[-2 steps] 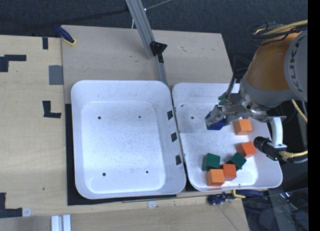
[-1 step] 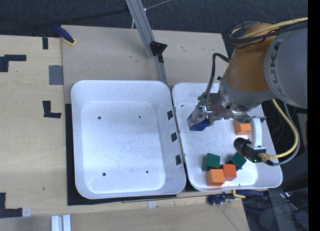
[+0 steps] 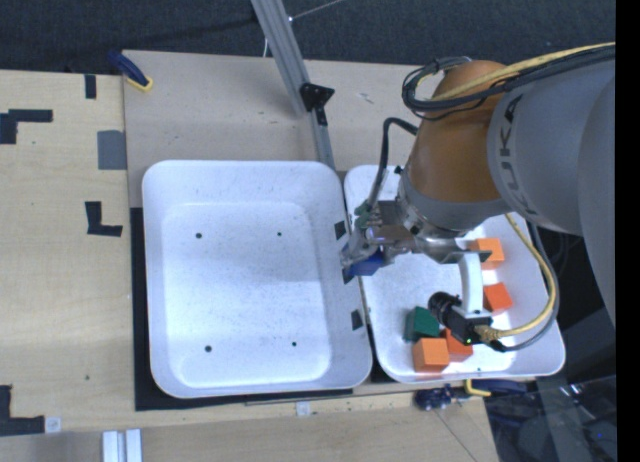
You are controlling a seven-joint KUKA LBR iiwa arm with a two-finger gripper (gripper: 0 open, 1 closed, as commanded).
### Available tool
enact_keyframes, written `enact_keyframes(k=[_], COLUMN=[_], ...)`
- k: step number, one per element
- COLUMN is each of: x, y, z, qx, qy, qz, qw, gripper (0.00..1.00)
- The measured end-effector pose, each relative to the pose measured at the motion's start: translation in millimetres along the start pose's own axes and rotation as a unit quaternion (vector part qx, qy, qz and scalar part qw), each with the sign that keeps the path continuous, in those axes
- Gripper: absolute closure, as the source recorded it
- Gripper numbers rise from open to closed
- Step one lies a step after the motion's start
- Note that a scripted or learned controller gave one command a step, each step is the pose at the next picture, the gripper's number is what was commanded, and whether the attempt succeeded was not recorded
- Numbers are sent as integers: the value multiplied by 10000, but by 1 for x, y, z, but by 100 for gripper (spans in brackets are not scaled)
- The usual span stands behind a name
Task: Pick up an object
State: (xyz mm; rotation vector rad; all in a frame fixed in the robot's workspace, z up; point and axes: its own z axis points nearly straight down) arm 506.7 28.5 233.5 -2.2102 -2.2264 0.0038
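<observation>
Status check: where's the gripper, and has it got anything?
Gripper low at right bin's left rim, a blue object at its tip; grasp unconfirmed. Orange blocks and green block loose in right bin. Nothing blocking.

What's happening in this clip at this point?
A grey KUKA arm with an orange band reaches in from the right over the right bin. Its gripper sits low at that bin's left edge, next to the wall it shares with the left bin, with something small and blue at its tip; whether that is gripped cannot be told. Several orange blocks and a green piece lie in the right bin's near half.
</observation>
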Motion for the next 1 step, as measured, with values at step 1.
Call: enact_keyframes(k=[1], x=[48], y=[-4], z=[11], qx=[4], qy=[-6], qz=[3], qw=[10000], gripper=[100])
